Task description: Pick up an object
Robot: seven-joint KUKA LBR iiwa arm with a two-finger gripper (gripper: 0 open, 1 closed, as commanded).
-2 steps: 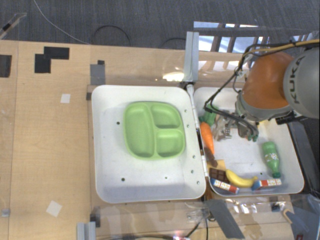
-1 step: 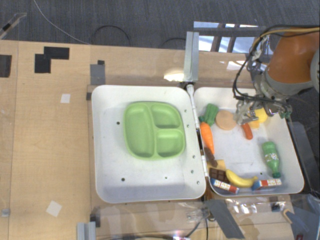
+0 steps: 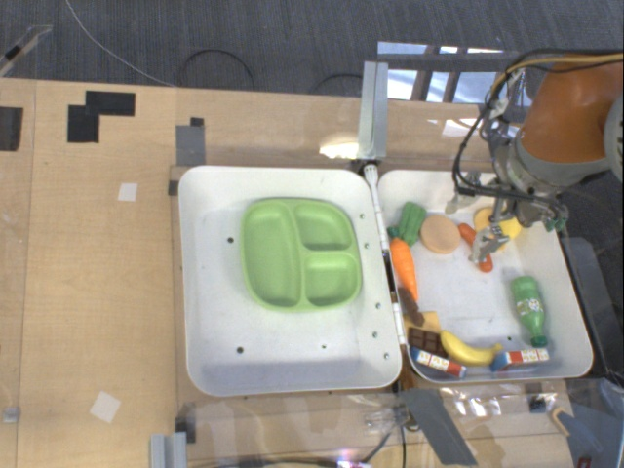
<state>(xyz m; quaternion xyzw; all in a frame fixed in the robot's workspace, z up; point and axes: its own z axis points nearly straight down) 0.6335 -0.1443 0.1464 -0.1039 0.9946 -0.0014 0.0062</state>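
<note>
Pale wood worktop (image 3: 88, 291) fills the left and middle of the frame, with dark carpet across the top. On it sit two shallow white bins side by side. The left bin (image 3: 224, 359), in the centre of the frame, carries a green divided plate (image 3: 298, 253). The right bin (image 3: 570, 344) holds the loose toys.

The arm (image 3: 570, 115) comes in at the upper right, its orange band uppermost, the wrist tipped down over the upper part of the right bin. The hand (image 3: 490, 242) hangs low there, among a yellow piece (image 3: 509, 227) and a small red-orange piece (image 3: 484, 258). Whether its fingers are spread or closed cannot be told from this angle, and nothing is clearly seen between them.

By my judgement the pick is not yet done: every toy looks to lie in the bin, so grasp and lift remain.

Candidates, larger first: the carrot (image 3: 404, 272) along the bin's left wall, the banana (image 3: 468, 350) near the bottom edge, the green bottle (image 3: 529, 309) at right, the tan round piece (image 3: 440, 234) and green pepper (image 3: 410, 222) to the left of the hand, and a chocolate bar (image 3: 427, 339) at lower left.
</note>
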